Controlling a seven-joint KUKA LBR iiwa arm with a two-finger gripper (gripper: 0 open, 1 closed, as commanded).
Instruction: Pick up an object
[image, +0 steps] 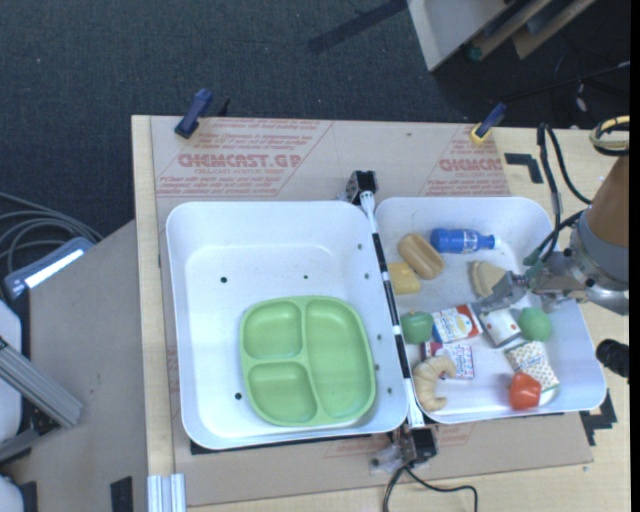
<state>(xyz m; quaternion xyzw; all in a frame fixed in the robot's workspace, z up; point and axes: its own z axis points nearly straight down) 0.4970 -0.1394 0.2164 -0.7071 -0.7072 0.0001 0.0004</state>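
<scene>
The right bin (575, 385) holds several small items. Among them are a blue bottle (462, 240), a brown bun (421, 255), a yellow block (404, 278) and a tan bread piece (487, 274). Nearer the front lie a green cup (416, 326), a red-and-white carton (457, 322), a white can (501, 326) and a green ball (536, 323). A croissant (434, 375), a patterned packet (533, 362) and a red piece (524, 391) are at the front. My gripper (503, 291) reaches in from the right, low over the bin between the bread piece and the white can.
The left bin (200, 250) holds a green divided plate (307, 360). A black divider rail (385, 290) runs between the bins. Blue clamps (192, 113) sit on the board's far corners. Cables (555, 170) hang near the arm at the right.
</scene>
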